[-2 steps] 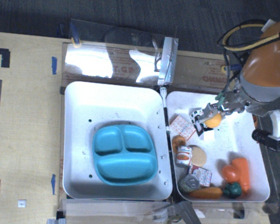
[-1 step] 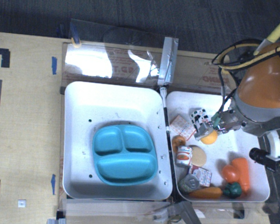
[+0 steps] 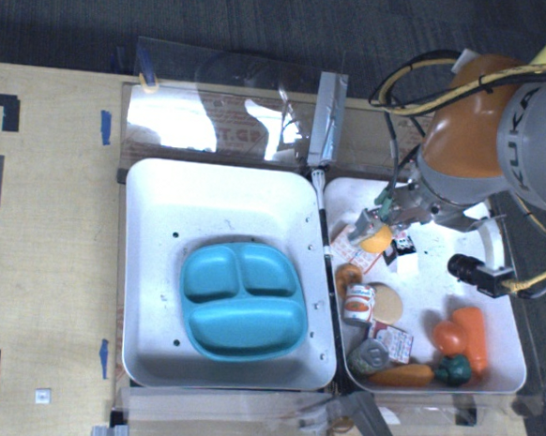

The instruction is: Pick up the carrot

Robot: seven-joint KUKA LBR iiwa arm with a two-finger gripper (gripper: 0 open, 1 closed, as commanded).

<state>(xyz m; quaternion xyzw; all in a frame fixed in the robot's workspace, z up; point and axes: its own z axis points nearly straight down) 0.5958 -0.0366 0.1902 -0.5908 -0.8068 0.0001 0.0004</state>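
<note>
The carrot lies along the front wall of the right bin, a slim orange body with its dark green top pointing right. My gripper hangs under the orange wrist band at the back left of that bin, well apart from the carrot. A small yellow item sits right beneath the gripper, and I cannot tell whether it is touching it.
Near the carrot are a chunky orange toy, a grey round lid, a small can and a tan disc. The left bin holds a blue divided plate. A black cable plug hangs at the right.
</note>
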